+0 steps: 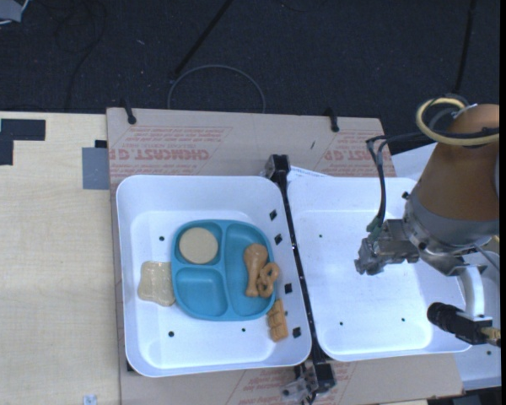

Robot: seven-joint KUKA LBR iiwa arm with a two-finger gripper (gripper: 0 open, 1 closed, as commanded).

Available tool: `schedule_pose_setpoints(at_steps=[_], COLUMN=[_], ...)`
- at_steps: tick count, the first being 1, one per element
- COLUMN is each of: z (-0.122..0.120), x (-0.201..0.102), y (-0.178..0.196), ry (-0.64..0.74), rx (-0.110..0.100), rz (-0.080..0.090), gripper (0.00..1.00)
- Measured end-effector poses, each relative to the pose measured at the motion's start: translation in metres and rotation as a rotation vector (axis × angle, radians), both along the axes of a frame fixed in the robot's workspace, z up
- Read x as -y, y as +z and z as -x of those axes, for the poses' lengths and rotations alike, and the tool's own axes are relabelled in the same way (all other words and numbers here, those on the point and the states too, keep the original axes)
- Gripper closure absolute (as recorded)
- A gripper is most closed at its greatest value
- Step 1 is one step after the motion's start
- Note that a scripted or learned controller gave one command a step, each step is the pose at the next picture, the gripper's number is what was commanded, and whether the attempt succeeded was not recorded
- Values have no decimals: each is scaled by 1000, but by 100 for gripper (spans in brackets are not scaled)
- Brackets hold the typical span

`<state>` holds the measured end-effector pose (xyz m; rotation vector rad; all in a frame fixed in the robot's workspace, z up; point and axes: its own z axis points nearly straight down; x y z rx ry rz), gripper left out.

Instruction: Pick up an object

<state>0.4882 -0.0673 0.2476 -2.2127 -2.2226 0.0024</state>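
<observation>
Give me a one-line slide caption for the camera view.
Gripper over the right bin; left bin holds a blue tray and tan food toys.

The light is bright and even. The two white bins (135, 226) left of the gripper (369, 258) shine very white, almost washed out, with a pale bluish look. The floor far above the gripper is dark and grainy. A soft shadow sits just under the gripper. The blue tray (211, 298) looks sharp. The orange band (455, 175) looks a little blurry.
</observation>
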Motion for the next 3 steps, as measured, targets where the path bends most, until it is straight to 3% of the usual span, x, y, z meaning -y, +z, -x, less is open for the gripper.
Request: schedule_pose_setpoints(at_steps=[3], z=[-6], x=[-158], y=[-10], ry=[0], rx=[1], rz=[3], gripper=[100])
